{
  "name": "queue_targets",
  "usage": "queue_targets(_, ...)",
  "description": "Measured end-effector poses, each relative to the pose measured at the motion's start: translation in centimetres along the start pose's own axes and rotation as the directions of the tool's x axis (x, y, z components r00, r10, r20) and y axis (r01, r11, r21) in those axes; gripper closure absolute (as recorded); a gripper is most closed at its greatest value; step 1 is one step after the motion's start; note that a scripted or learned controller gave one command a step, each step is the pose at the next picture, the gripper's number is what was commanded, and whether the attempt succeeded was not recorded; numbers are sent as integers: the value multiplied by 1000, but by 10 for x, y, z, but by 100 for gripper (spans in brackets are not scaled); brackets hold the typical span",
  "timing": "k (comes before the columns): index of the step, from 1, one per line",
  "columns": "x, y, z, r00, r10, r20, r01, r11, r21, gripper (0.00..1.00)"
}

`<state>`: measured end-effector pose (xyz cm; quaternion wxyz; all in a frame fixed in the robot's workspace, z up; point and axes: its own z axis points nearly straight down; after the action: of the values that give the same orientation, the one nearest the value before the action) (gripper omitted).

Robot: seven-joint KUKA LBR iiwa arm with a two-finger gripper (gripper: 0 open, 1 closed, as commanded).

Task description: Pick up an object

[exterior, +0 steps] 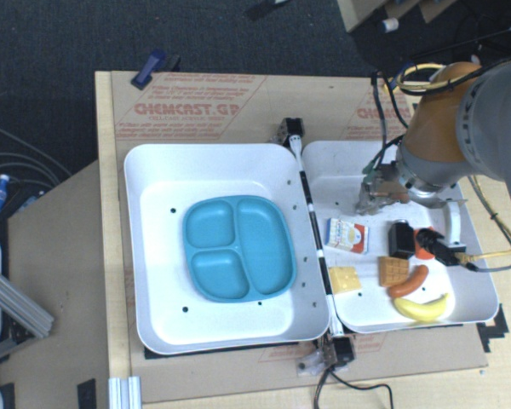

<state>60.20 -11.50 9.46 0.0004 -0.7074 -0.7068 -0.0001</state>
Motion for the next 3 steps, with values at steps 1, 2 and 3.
queue_targets(1,0,0,0,1000,0,0,0,1000,0,0)
queue_targets(2,12,65,10,1000,-2,1,2,1000,-1,0)
queue_targets(3,1,8,10,1000,-1,0,1,1000,2,0)
